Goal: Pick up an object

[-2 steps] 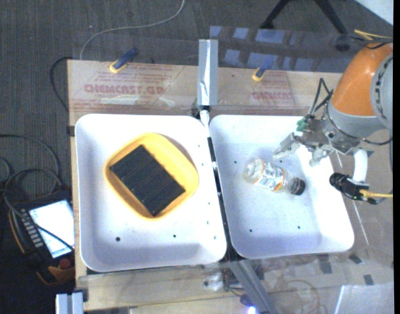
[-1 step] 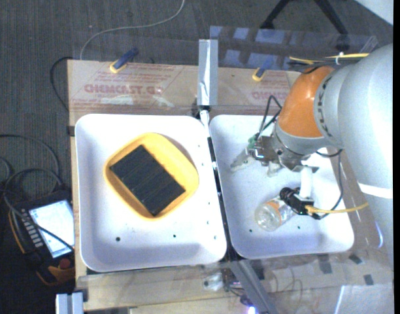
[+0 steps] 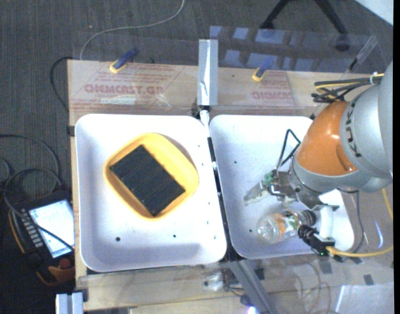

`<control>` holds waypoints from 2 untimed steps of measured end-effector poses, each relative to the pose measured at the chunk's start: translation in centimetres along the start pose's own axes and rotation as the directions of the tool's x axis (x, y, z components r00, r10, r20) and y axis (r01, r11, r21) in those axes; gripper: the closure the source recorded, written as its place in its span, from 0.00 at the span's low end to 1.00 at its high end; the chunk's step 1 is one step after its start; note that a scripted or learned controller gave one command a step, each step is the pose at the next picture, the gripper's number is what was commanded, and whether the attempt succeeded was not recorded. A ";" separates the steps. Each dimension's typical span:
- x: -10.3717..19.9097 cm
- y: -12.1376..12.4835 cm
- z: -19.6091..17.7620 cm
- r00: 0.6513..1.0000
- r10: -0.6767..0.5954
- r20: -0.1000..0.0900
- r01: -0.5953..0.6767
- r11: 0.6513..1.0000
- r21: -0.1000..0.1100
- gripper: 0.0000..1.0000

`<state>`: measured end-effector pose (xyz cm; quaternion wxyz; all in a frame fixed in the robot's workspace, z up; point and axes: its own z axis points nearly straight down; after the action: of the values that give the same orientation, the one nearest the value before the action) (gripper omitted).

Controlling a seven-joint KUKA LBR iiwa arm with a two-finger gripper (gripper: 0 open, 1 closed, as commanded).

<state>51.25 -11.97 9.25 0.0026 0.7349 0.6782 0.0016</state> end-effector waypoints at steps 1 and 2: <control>-6.7 -0.5 -4.9 1.000 -0.025 0.000 0.025 1.000 0.006 0.00; -3.0 -2.3 0.1 0.988 -0.155 0.005 0.155 0.988 -0.007 0.00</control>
<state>48.76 -14.82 9.14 0.0070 0.6800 0.7332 0.0024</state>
